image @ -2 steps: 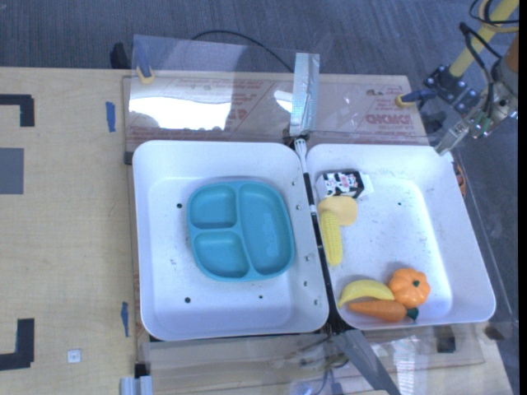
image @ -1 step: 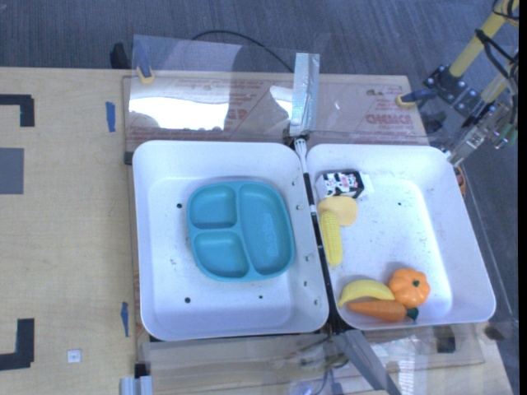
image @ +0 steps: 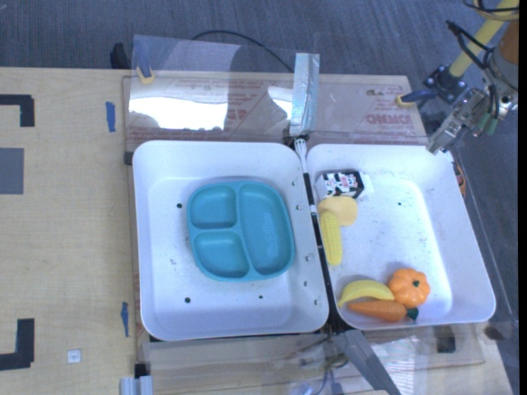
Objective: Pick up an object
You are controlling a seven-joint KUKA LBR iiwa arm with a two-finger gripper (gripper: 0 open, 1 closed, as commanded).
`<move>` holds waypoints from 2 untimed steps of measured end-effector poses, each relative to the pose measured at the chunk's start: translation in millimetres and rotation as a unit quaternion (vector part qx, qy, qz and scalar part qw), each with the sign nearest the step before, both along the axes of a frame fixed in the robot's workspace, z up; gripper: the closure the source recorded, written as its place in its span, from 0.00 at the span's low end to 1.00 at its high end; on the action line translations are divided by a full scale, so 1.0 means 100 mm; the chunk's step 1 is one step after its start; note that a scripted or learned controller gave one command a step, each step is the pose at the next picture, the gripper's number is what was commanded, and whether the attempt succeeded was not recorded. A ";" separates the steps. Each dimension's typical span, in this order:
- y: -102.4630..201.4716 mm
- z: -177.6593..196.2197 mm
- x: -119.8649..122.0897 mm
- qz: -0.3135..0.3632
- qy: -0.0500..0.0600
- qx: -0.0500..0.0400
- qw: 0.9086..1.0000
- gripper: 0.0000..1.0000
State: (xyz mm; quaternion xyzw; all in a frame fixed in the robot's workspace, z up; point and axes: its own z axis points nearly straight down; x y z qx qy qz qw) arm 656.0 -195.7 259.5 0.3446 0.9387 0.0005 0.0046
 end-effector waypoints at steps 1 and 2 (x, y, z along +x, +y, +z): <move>-0.28 0.00 0.06 0.079 0.000 -0.001 0.997 1.00; -0.27 -0.70 -0.25 0.145 0.005 0.001 0.989 1.00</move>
